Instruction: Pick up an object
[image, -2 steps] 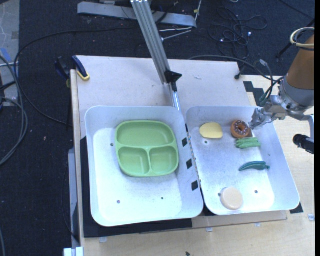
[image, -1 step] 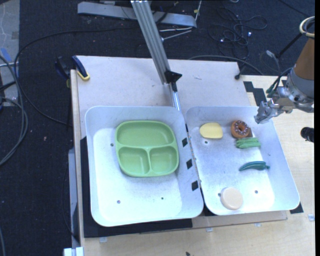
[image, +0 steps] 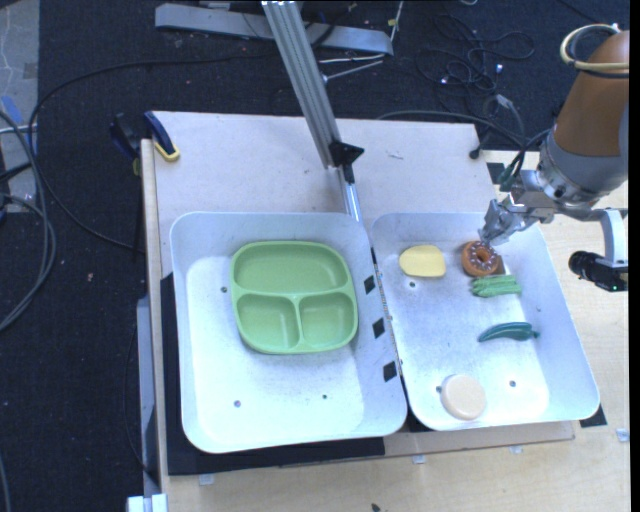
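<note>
Grey metal pincer (image: 492, 236) hangs just above the round brown-orange doughnut (image: 481, 259); its opening state cannot be told.

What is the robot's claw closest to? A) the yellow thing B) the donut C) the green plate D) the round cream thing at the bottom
B: the gripper sits just above the donut in the right bin, while the green plate lies over in the left bin.

L bin (image: 200, 400): divided tray (image: 295, 297) in middle. R bin (image: 560, 370): bun (image: 422, 262) far-left, donut (image: 481, 259) right of it, two pods (image: 496, 287) (image: 507, 332) nearer, disc (image: 464, 396) at near edge.
</note>
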